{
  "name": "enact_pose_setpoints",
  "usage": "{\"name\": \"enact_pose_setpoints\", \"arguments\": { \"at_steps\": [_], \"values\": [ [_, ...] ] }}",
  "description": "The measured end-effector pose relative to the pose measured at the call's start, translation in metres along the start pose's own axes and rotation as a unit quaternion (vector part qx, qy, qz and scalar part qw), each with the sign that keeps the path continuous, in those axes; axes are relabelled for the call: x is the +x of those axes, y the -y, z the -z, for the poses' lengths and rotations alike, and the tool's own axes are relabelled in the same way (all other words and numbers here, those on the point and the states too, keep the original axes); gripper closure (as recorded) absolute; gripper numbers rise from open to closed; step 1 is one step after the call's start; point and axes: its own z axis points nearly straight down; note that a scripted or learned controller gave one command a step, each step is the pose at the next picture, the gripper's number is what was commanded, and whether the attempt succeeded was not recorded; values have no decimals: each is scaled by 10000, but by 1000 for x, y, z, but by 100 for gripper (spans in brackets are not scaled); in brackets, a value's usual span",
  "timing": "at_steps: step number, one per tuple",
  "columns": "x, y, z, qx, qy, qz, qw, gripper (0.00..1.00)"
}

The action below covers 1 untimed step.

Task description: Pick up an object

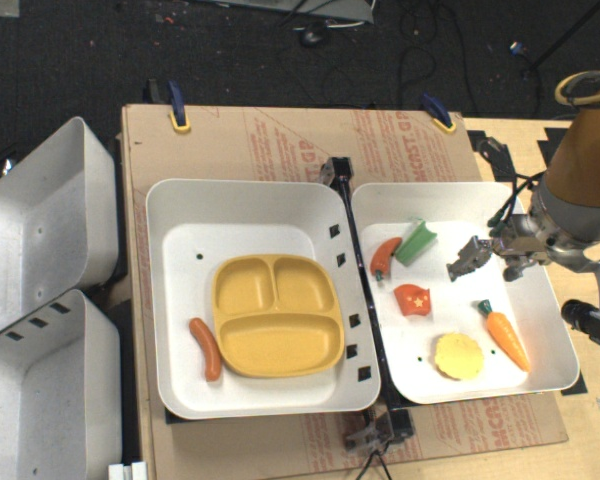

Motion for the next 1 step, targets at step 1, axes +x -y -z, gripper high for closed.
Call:
{"name": "enact_pose_setpoints", "arguments": {
  "at_steps": [1],
  "values": [
    [0,-3,7,-65,13,16,10000,0]
  ]
}}
